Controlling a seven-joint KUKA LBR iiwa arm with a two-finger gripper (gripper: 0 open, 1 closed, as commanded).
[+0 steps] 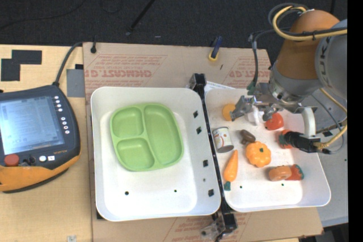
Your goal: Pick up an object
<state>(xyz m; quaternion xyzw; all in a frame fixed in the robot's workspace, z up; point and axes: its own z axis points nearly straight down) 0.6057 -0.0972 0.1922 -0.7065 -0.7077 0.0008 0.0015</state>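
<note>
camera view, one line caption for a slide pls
KUKA arm's gripper low over the right bin of toy food, near a small pumpkin and carrot; green divided tray in left bin.

The two bins (108,190) are white. A light green tray (146,137) lies in the left one. In the right bin, the pumpkin (258,154) is orange with a green stem, and the carrot (231,166) is orange with a green end. The can (221,138) is white with a dark label. The arm (303,48) is grey with an orange band. The desk (34,212) is light brown.
</note>
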